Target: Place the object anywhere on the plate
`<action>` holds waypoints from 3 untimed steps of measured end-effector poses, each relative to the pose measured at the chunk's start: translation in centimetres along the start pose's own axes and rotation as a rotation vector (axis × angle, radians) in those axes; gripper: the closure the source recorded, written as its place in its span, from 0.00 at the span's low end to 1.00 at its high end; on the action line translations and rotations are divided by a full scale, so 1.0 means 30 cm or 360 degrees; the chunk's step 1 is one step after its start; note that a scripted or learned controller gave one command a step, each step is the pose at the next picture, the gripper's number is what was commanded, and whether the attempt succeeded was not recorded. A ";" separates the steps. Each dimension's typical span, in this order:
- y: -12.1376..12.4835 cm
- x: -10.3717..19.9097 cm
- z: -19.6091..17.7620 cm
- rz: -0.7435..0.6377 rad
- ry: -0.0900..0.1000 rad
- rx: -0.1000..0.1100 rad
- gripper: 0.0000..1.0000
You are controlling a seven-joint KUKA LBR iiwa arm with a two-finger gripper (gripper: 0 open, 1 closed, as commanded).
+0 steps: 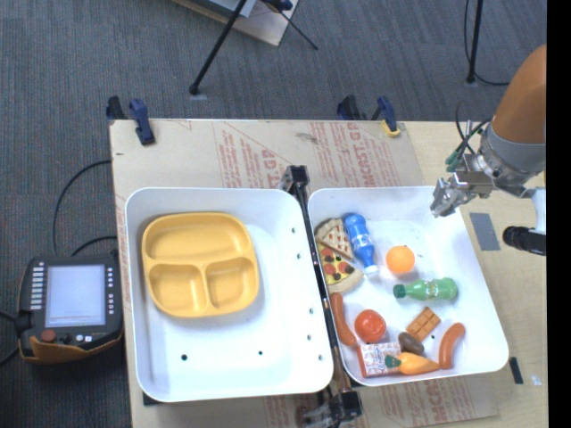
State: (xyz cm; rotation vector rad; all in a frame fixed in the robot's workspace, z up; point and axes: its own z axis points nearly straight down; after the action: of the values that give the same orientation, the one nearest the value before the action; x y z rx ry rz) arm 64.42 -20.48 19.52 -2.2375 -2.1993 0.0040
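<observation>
Dark grey carpet (pixel 71 52) is covering the floor all around, with a faint ribbed texture. A plywood bench top (pixel 268 154) with red stenciled lettering is sitting in the middle, and blue clamps (pixel 141 119) are gripping its far edge. A black tripod leg (pixel 219 47) is slanting across the carpet up top, next to a pale board (pixel 268 12). A teach pendant (pixel 71 308) is lying on the floor at left, its cable (pixel 67 203) looping behind it. Lighting is looking even and soft.
</observation>
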 end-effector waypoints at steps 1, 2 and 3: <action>-0.168 0.166 -0.125 -0.0393 0.0003 0.0001 1.00; -0.422 0.309 0.008 -0.0851 0.0006 0.0008 1.00; -0.504 0.524 -0.063 -0.0989 0.0005 0.0005 1.00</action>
State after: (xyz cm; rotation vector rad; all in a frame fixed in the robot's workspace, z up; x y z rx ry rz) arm 49.59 -4.50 21.51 -1.4562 -2.7737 0.0017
